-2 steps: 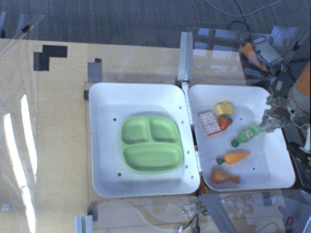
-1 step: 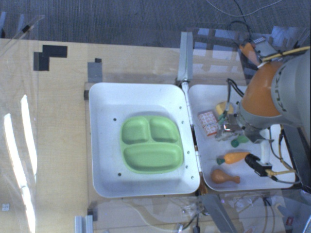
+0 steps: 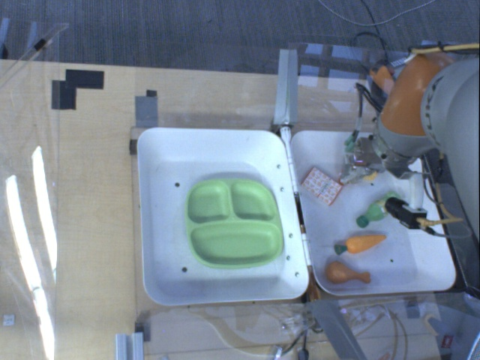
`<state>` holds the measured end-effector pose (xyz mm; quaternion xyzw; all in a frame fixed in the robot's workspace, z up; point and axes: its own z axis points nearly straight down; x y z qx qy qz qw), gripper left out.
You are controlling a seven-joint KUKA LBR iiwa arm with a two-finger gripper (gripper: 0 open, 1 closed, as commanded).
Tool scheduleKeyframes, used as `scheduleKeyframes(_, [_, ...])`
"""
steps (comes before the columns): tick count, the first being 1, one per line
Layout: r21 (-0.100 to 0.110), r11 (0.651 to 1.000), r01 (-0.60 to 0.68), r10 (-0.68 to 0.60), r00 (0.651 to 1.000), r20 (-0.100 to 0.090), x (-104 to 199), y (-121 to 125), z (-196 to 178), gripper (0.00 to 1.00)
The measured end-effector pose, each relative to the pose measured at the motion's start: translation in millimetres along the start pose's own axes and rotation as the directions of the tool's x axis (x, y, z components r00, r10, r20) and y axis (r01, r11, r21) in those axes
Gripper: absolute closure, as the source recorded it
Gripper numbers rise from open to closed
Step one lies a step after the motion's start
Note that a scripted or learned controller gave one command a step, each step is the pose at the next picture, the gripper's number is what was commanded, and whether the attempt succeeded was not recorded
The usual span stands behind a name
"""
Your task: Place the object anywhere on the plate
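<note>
The gripper point(image 3: 360, 158) hangs low over the right bin point(image 3: 442, 276) (its grip I cannot tell), a patterned card point(image 3: 322, 185) just beside it, the green plate point(image 3: 233, 223) well apart.

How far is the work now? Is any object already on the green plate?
Nothing looks done yet: the green plate in the left bin carries no object. The gripper hangs over the right bin, near the checkered card. The carrot, the green bottle and the drumstick lie there too. Picking one and moving it are left.
</note>
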<state>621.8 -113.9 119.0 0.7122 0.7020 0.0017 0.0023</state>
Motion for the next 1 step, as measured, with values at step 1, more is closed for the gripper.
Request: scheduleKeyframes(1, [-0.005, 0.990, 0.140, -0.140, 0.990, 0.003, -50.3, -10.4, -176.5, 1.00])
